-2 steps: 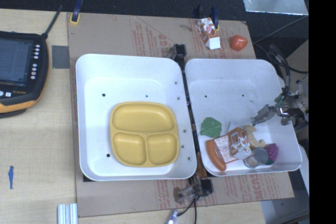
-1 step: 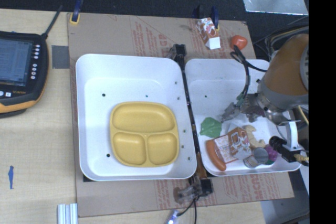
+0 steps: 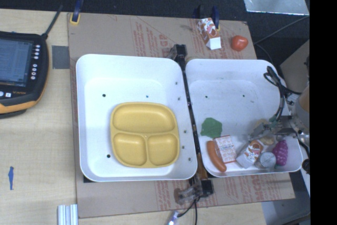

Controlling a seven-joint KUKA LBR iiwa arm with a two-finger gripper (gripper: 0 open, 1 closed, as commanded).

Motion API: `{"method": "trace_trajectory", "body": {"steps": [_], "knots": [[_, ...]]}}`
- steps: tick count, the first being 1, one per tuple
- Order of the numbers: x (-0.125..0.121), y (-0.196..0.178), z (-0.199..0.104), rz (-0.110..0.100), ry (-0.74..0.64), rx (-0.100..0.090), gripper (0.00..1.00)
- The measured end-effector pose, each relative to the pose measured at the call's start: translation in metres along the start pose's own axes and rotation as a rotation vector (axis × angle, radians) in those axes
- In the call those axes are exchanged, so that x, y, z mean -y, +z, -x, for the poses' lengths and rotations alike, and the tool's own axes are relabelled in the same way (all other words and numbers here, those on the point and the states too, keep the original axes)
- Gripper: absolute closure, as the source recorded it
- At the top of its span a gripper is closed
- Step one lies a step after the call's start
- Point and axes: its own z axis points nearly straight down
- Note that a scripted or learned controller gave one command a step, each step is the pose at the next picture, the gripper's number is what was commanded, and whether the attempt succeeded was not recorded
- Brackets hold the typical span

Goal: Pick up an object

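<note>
Counting across the counter (image 3: 31, 166), two shallow white bins sat side by side on a brown cardboard sheet (image 3: 137, 34). The left bin (image 3: 89, 76) held one yellow divided plate (image 3: 144, 134) with three compartments. The right bin (image 3: 231, 81) held a cluster along its near edge: one green leaf-shaped piece (image 3: 211, 126), one orange-red hot dog (image 3: 216, 155), one small red-and-white carton (image 3: 226, 148), one snack packet (image 3: 251, 153), one round grey tin (image 3: 267, 160) and one purple bunch of grapes (image 3: 280, 152).

Beyond the right bin, on the cardboard, lay one small printed box (image 3: 209, 32) and one red tomato-like ball (image 3: 239, 42). One orange-rimmed control tablet (image 3: 18, 71) rested well to the left of the left bin, its left part cut off by the frame.

The tool (image 3: 271, 126) hung over the right bin's right side, just above the packet and tin, dark and tangled with cables (image 3: 275, 80); whether its fingers were wide or narrow could not be made out, and nothing was clearly seen between them. Most of the arm was cut off at the right.

The hot dog lay touching the carton's left edge, its long axis running from the leaf-shaped piece down toward the bin's near rim, slightly slanted to the right. The printing on packet and carton was too small to read.
</note>
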Motion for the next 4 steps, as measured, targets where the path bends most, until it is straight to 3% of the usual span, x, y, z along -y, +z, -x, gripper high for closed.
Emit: {"method": "trace_trajectory", "body": {"steps": [1, 2, 3, 4], "knots": [[-0.051, -0.14, -0.039, 0.003, -0.003, 0.002, 0.0], [-0.044, -0.049, -0.109, -0.002, -0.004, 0.001, 0.0], [-0.06, 0.022, -0.12, -0.002, -0.003, 0.001, 0.0], [-0.098, 0.027, -0.066, 0.001, 0.0, 0.001, 0.0]]}}
